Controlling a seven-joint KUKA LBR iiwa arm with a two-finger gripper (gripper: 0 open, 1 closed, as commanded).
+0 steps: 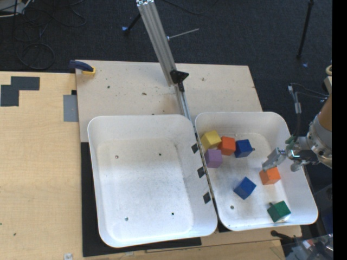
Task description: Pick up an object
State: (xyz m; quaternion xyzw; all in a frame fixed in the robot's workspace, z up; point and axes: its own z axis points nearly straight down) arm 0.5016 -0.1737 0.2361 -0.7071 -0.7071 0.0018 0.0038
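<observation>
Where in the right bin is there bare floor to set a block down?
Right bin: bare floor lies along the far wall behind the blue cube, and at the near left between the lower blue cube and green cube. Crowded: yellow, purple and orange cubes by the divider; gripper over the orange cube.

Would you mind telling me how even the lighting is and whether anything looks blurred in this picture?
In the camera view the light is soft and even, the white bins bright without harsh glare; blocks such as the green block cast only faint shadows; the gripper looks slightly soft; the floor beyond is dark.
</observation>
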